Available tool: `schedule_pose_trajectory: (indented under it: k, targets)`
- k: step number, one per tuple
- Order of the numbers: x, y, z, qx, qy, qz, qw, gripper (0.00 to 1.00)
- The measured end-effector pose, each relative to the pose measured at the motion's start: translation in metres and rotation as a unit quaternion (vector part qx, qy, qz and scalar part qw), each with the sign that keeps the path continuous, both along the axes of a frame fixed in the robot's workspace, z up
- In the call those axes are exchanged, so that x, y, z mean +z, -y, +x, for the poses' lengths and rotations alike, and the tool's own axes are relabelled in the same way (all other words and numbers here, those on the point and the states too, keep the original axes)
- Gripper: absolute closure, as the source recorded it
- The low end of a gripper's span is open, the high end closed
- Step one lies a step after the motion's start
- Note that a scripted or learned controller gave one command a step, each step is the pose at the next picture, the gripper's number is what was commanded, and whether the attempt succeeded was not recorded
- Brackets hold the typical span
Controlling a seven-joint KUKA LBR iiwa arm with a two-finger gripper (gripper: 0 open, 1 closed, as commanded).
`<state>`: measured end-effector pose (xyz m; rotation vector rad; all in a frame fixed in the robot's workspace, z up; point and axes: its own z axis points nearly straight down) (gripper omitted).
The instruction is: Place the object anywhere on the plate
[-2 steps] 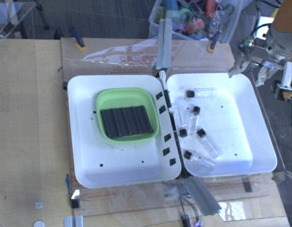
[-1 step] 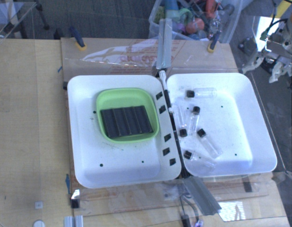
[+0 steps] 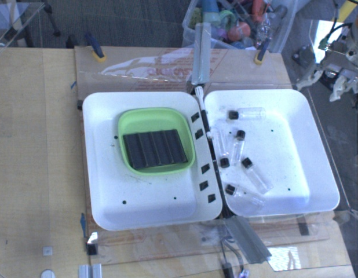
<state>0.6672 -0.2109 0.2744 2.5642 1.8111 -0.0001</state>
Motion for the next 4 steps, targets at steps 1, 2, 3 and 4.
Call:
schedule_pose_trajectory:
  k: [1, 2, 3, 4]
  targets:
    - [-0.017, 0.002, 0.000, -0.040, -0.003, 0.0016, 0.9992, 0.00]
    - [-0.017, 0.001, 0.000, -0.040, -0.003, 0.0014, 0.9992, 0.00]
    - [0.097, -0.004, 0.000, -0.058, 0.000, 0.0003, 0.9983, 0.00]
    - [0.016, -0.001, 0.000, -0.079, -0.003, 0.0010, 0.9969, 0.00]
